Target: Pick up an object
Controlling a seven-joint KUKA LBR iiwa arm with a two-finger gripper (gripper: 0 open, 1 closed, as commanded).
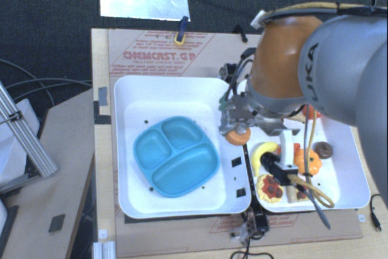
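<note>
My gripper (233,124) hangs over the divider between the two white bins, at the left edge of the right bin (357,182). A small round orange object (237,137) sits directly under it, touching or nearly touching the gripper's tip. Whether it is gripped is unclear from this angle. The grey arm with its orange band covers most of the right bin's upper half.
A blue divided plate (176,156) lies in the left bin (130,130). The right bin holds a yellow curved toy (260,154), an orange pumpkin-like toy (307,160), a brown ring (324,150) and a red-and-yellow food piece (270,188).
</note>
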